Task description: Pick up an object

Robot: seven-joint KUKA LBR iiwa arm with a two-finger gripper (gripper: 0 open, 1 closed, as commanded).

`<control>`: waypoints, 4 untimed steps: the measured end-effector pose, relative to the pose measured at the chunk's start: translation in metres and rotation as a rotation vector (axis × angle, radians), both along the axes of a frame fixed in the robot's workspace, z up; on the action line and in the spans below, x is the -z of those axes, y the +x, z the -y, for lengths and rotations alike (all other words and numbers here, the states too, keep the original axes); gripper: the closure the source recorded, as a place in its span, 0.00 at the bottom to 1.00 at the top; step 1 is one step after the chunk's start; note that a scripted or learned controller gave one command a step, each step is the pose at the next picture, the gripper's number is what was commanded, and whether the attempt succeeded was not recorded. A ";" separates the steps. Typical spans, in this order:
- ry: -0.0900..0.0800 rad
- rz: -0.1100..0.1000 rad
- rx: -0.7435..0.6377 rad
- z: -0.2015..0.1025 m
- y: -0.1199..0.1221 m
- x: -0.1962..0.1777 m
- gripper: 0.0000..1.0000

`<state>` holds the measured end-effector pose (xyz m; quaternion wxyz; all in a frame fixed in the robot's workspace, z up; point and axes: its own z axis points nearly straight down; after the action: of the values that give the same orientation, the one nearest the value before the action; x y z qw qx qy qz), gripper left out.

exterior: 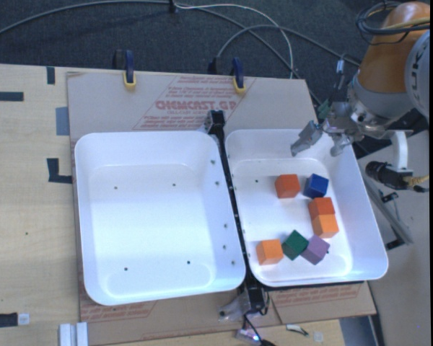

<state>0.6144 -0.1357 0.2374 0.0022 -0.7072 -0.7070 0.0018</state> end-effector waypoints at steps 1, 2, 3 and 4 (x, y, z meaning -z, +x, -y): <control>-0.001 0.006 -0.001 0.000 0.001 -0.003 0.00; 0.000 0.000 -0.001 0.002 0.010 0.051 0.00; 0.000 0.001 -0.001 0.004 -0.001 0.104 0.00; -0.002 0.014 -0.002 0.003 0.002 0.129 0.00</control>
<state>0.6168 -0.1392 0.1082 -0.0035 -0.7063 -0.7079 -0.0026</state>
